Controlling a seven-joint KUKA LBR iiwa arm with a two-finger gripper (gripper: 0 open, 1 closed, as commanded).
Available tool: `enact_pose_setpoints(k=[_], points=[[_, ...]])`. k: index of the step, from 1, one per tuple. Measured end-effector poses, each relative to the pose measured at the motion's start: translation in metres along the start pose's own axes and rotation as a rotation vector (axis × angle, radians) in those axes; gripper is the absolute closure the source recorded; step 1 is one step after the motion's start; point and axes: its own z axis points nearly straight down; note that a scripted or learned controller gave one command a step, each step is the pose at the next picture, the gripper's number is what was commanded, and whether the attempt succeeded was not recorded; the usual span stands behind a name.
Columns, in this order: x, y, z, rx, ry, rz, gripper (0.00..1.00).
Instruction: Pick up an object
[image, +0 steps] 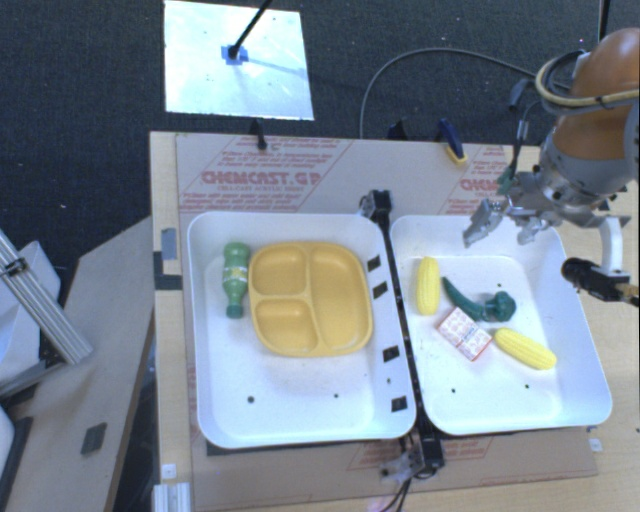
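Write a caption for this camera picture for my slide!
Gripper open above the right bin holding two corn cobs, a green toy and a small box.

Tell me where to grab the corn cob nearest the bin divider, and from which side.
Grip the upright corn cob across its middle, coming straight down from above. It lies flat, its long axis running up and down the view, with bare bin floor either side, so fingers could probably close across its narrow width. The end effector hovers over the bin's far edge.
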Motion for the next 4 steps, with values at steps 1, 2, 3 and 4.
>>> enact_pose_setpoints(k=[1, 2, 3, 4], points=[[0.000, 0.002, -0.008, -0.012, -0.001, -0.002, 0.00], [-0.005, 0.009, 0.037, -0.011, -0.002, 0.000, 0.00], [-0.008, 0.009, 0.100, -0.008, -0.001, 0.001, 0.00], [-0.007, 0.018, 0.152, -0.026, 0.002, 0.001, 0.00]])
